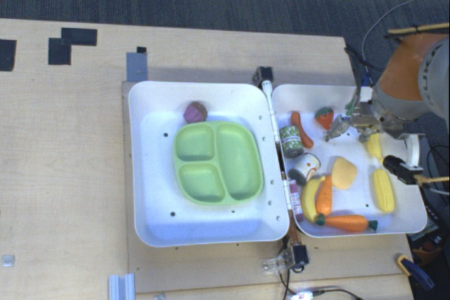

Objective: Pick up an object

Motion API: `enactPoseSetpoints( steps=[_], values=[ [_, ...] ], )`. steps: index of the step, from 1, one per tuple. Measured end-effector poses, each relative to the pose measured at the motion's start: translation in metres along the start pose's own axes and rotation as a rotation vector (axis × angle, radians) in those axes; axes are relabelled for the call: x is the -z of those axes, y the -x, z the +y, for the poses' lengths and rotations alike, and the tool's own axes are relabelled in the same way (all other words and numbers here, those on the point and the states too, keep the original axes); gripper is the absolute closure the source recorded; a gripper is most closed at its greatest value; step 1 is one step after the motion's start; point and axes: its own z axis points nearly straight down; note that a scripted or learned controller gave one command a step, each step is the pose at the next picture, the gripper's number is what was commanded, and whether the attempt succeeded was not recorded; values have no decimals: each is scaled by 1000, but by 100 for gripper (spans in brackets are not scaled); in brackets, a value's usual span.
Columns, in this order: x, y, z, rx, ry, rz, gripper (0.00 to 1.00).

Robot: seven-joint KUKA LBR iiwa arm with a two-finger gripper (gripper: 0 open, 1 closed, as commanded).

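Two shallow white bins side by side on a pale wooden worktop [63, 172]. Grey arm [411, 98] with an orange band, in from the right, wrist low over the far half of the right bin [415, 221]. Jaws at the wrist's left end, pointing left and down toward the bin floor; open or closed, cannot tell, and nothing visibly gripped.

In the right bin, a clutter of toy food:
- red toy fruit with a green top [323, 116], just left of the jaws, near the far wall
- small orange-red pepper [301, 128], lying slantwise, left of the red fruit
- green can [290, 140], close against the bin's left wall
- small black-and-white item [306, 166], too blurred to name
- pale yellow wedge [344, 173], near the middle of the bin
- banana [309, 192] and short carrot [324, 195], side by side and touching
- long carrot [346, 223], lying flat along the near wall
- corn cob [383, 190], toward the right wall
- second yellow piece [374, 147], just below the wrist, partly hidden

In the left bin [151, 221], a light green divided plate [239, 165] with three compartments, flat at the centre. Small purple object [195, 111] just beyond the plate's far left corner, near the far wall.
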Motion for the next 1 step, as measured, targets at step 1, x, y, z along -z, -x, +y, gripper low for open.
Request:
enactPoseSetpoints(
  steps=[1],
  values=[
    [12,2,1,3,6,-7,100]
  ],
)
